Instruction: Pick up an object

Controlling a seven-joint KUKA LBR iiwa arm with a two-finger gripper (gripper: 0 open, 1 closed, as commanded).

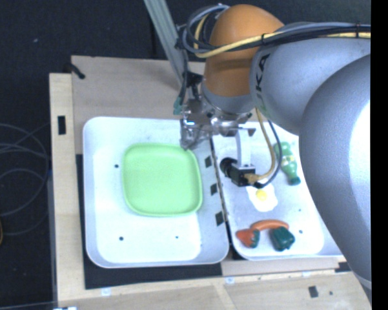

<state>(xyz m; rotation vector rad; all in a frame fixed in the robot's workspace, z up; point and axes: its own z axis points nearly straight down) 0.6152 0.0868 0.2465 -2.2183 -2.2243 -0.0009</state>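
The pincer (190, 136) hangs low over the far right corner of the green plate (161, 179), which lies in the left bin (103, 237), and I cannot tell how it is set. To the pincer's right, in the right bin (310, 237), lie a fried egg toy (263, 199), an orange sausage toy (270, 225), a dark green toy (283, 239) and a green veggie toy (288, 163).

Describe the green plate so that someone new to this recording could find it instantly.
Start at the left white bin. The green plate lies flat in its middle, a pale green square with rounded corners. It is much larger than the small toys in the right white bin, such as the fried egg.
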